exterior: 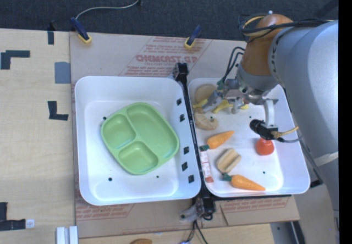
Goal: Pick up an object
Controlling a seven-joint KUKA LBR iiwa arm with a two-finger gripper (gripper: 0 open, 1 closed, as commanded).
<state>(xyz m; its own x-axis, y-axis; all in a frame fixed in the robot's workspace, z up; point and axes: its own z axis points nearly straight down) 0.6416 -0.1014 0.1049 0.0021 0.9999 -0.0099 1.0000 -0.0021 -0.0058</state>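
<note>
The gripper [228,100] hangs over the right bin's [291,179] far-left corner, its opening impossible to judge, above a crowded yellow piece [220,107] and tan pieces [205,94]. Likely fault: a slip or a double grab among these touching objects.

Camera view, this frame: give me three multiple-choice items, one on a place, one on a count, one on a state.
1. Where does the green tray lie?
A. left bin
B. right bin
C. on the cardboard

2. How many carrots are in the right bin?
A. one
B. two
C. four

3. How does the green tray lie?
A. flipped over
B. standing on edge
C. flat, compartments up

Answers:
1 A, it rests inside the left bin.
2 B, one carrot mid-bin, another carrot near the front.
3 C, its three compartments face the camera.
</note>
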